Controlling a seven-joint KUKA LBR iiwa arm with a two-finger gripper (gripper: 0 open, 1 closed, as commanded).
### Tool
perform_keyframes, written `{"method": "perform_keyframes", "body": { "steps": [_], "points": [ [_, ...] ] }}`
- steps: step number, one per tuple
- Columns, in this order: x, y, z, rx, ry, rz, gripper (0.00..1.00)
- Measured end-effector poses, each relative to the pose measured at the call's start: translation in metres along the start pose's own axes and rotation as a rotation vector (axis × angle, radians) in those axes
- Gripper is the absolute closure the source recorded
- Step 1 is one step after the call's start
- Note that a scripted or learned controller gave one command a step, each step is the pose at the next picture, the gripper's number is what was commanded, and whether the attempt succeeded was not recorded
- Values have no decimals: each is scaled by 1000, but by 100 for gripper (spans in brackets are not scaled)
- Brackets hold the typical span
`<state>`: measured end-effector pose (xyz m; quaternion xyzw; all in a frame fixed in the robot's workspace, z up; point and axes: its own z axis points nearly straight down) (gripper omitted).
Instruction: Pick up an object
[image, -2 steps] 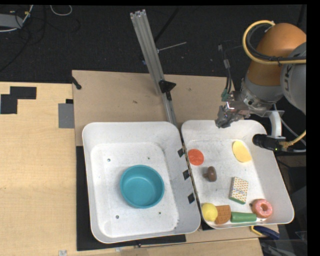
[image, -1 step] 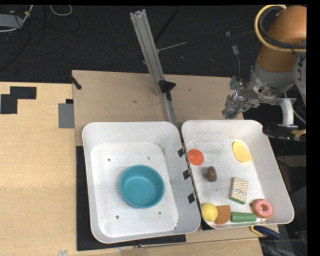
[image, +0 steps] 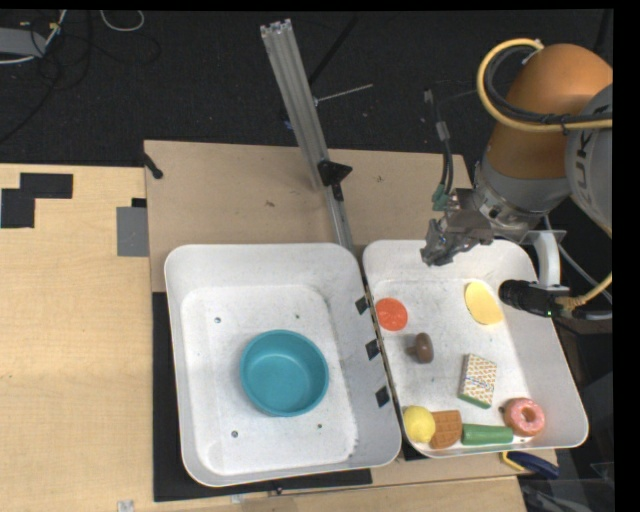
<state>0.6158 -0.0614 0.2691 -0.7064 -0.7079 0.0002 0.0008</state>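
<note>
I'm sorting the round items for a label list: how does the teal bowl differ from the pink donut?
The teal bowl sits alone in the left bin; the pink donut lies in the right bin, at its near right corner beside a green item. The bowl looks much bigger than the donut. The bowl is a plain hollow; the donut has a hole at its centre. Both are round.

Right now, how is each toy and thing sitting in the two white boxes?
Blue bowl: upright, alone in the left bin.
Orange ball: resting by the right bin's left wall.
Brown piece: lying loose mid-bin.
Yellow piece: lying flat.
Patterned block: lying tilted.
Pink donut: flat in the corner.
Gripper: hovering over the far edge, holding nothing.
</note>
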Motion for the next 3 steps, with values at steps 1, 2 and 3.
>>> {"method": "perform_keyframes", "body": {
  "steps": [1,2,3],
  "points": [
    [47,-22,17,0,0,0,100],
    [88,-55,33,2,0,0,100],
    [124,-83,41,1,-1,0,100]
  ]
}}
